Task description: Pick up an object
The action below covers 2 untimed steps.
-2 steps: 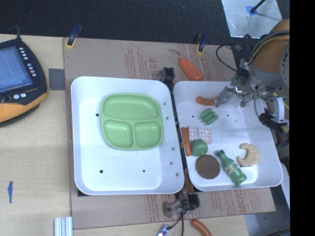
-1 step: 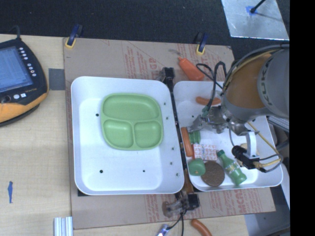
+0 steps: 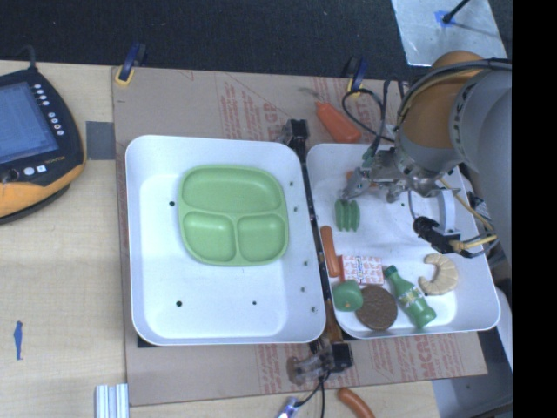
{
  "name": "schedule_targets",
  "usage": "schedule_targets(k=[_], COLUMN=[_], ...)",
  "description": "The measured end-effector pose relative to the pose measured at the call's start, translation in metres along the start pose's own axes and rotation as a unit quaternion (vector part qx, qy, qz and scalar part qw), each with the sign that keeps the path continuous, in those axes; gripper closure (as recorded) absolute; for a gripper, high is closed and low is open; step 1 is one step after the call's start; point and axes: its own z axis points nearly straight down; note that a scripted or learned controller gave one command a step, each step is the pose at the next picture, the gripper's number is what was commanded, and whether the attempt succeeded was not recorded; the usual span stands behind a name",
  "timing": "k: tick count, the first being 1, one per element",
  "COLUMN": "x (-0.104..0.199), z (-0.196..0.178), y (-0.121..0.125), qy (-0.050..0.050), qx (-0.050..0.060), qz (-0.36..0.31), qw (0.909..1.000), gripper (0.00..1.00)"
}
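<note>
My gripper [image 3: 355, 191] reaches into the upper left of the right bin [image 3: 396, 233], just above a small green ribbed object [image 3: 348, 215]. The green object lies on the bin floor directly below the fingertips, apart from them or barely touching; I cannot tell which. Lower in the same bin lie a red-and-white patterned packet [image 3: 363, 269], a green round piece [image 3: 347, 296], a brown round cookie [image 3: 378, 307], a green bottle [image 3: 409, 296], a tan croissant [image 3: 440, 273] and an orange stick [image 3: 329, 249] along the left wall.
The left bin [image 3: 157, 259] holds a green divided plate [image 3: 233, 214]. An orange carrot-like object [image 3: 337, 122] lies on the cardboard behind the right bin. A teach pendant [image 3: 35, 142] rests at the far left. The arm's grey body and cables cover the right bin's upper right.
</note>
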Motion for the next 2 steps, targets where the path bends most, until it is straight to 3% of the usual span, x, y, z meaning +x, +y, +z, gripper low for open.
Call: schedule_targets(k=[1, 2], x=[0.010, 0.025], z=[0.001, 0.001], y=[0.018, -0.014], qy=[0.000, 0.000], qx=[0.000, 0.001], qz=[0.000, 0.000], qw=[1.0000, 1.0000], gripper=[0.00, 0.00])
